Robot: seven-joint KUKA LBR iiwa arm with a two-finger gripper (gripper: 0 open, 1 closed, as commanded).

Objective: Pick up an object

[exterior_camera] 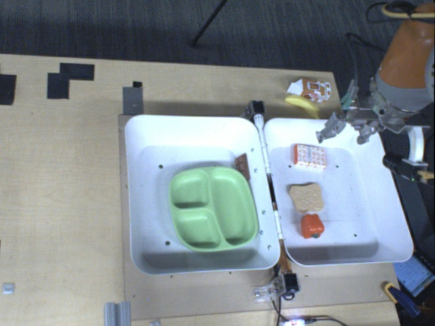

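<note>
A pale wooden bench (61,182) stood on dark carpet (136,12). The gripper (346,130) hung spread wide, holding nothing, over the right bin's (387,216) far edge; a red-white box (309,156), cracker (306,197) and red toy (312,226) lay mid-bin.

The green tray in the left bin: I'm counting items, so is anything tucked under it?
A small brown object pokes out behind the green tray's upper right corner. How far it extends underneath, and whether anything else lies beneath, is hidden by the tray.
</note>
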